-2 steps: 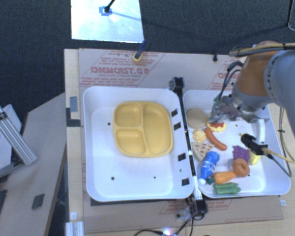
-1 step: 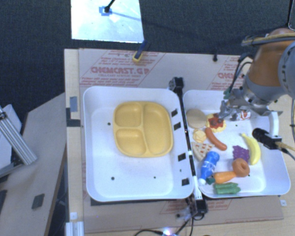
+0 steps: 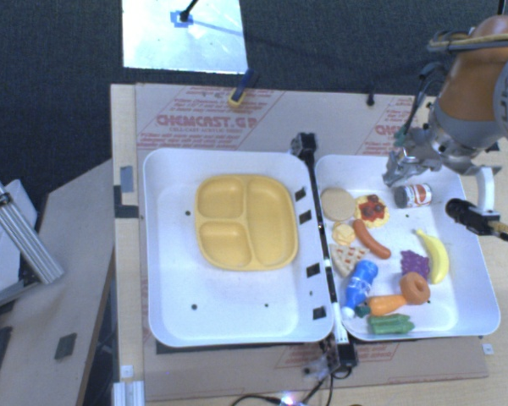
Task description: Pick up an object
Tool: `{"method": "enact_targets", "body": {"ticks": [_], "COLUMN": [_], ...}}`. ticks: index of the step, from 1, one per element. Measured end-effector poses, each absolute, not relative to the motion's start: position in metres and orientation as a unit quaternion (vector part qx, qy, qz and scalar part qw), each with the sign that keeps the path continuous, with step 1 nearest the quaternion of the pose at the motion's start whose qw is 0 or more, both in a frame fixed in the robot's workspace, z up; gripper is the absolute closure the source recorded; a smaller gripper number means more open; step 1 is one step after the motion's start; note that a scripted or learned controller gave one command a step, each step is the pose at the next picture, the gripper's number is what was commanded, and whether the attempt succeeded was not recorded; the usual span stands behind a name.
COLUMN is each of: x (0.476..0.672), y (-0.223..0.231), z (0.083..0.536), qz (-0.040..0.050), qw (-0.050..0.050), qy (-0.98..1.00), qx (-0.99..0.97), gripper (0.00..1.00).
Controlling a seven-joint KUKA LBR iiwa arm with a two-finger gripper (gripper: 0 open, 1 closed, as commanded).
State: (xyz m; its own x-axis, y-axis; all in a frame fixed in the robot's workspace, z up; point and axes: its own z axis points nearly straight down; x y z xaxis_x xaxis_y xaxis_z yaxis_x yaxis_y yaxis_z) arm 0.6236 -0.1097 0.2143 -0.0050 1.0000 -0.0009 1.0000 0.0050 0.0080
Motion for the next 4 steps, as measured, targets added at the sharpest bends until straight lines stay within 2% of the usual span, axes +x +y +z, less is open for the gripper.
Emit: {"method": "enact_targets", "body": {"ticks": [1,2,4], "x": [0.625,0.628,0.634], "y": [-0.109,-0.059,-0.075], "z": [0.225,0.226,0.220], "qz": [0.0013,0.0010,0.0007], "qw": [0.001,0.001,0.002], "qy": [0.709,0.710,0.707], "qx": [0.706,0.704,0.707], "gripper": [1.00,1.00,1.00]}}
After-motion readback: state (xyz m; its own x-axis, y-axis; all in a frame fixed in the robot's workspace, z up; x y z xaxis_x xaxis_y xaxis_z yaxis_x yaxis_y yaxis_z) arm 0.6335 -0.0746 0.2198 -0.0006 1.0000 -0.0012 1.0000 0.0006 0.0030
